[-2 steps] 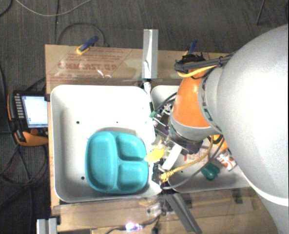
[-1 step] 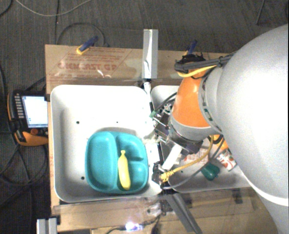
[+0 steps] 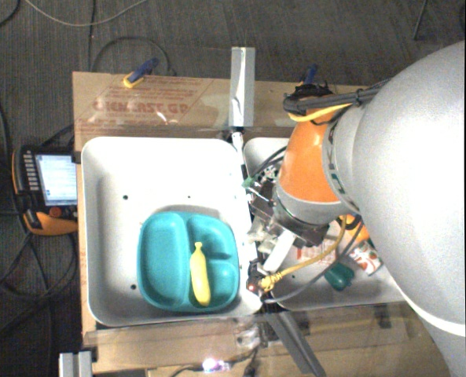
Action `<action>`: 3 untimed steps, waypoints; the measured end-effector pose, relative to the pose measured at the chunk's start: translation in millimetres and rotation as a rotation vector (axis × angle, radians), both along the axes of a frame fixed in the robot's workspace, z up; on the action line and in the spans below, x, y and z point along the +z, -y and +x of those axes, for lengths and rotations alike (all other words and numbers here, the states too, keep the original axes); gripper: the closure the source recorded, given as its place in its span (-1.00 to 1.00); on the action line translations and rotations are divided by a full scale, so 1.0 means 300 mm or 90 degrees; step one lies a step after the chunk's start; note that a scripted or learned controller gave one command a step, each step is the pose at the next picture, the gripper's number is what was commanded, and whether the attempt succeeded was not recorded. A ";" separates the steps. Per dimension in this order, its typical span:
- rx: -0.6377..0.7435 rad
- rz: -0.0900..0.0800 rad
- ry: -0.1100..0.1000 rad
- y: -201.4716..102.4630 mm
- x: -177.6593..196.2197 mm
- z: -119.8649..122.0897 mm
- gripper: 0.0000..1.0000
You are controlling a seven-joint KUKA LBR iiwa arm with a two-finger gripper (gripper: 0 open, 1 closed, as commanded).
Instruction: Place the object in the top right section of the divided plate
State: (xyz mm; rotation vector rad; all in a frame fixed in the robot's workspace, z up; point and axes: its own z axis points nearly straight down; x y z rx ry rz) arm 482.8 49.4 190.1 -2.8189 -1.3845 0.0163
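A teal divided plate (image 3: 163, 267) sits in the left white bin (image 3: 107, 179), toward its front right. A yellow banana-shaped object (image 3: 199, 274) lies lengthwise on the plate, along the ridge between the big left section and the right sections, mostly beside the lower right one. The top right section (image 3: 215, 236) shows bare teal. My gripper (image 3: 266, 251) hangs below the orange wrist band (image 3: 307, 167), over the wall between the two bins and just right of the plate's edge. It stands apart from the yellow object.
The arm's large grey body covers most of the right bin (image 3: 258, 154). A green object (image 3: 339, 276) and a red-and-white packet (image 3: 366, 259) peek out beneath it. A yellow cable (image 3: 303, 265) loops near the gripper. A pendant (image 3: 48, 187) lies left of the bench.
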 end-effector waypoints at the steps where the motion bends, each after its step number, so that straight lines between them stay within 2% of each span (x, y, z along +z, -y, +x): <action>1: 0.000 0.000 0.000 0.001 0.000 0.000 -1.00; 2: 0.001 -0.001 -0.003 -0.001 0.025 -0.001 1.00; 3: 0.001 -0.001 -0.003 0.000 0.025 -0.001 -1.00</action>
